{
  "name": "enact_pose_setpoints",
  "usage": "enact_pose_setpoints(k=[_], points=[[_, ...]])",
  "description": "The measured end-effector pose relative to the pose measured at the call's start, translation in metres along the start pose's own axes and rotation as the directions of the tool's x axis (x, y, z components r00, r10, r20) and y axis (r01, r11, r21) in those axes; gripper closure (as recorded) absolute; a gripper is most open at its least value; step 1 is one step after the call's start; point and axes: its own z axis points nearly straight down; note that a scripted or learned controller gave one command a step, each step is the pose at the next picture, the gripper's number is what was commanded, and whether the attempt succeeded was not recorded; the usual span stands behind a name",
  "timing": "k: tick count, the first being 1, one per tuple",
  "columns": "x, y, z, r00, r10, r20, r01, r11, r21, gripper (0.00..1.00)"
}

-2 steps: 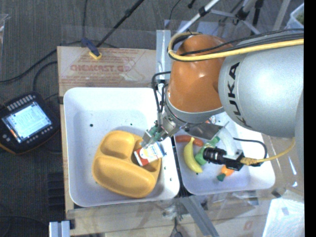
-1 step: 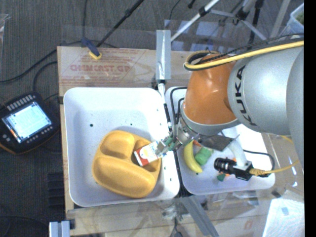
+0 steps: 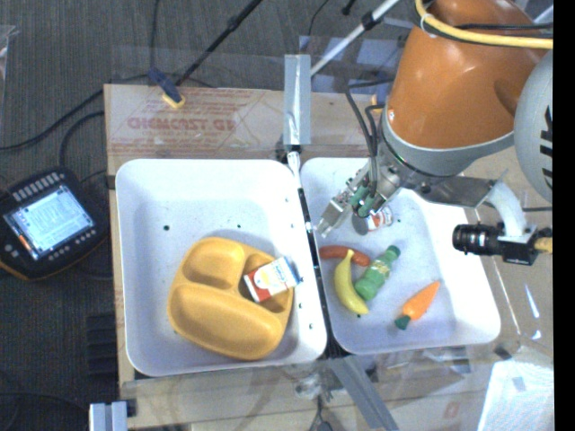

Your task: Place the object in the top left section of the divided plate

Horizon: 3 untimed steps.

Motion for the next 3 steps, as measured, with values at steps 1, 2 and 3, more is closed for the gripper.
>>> enact_pose_setpoints(k=[1, 2, 3], points=[[-0.030, -0.027, 0.150, 1.000, -0.008, -0.004, 0.008, 1.000, 0.003, 1.00], [-0.046, -0.039, 0.161, 0.844, -0.537, -0.004, 0.537, 0.844, -0.001, 1.00], [-0.014, -0.011, 0.046, 0.751, -0.660, 0.001, 0.660, 0.751, -0.003, 1.00]])
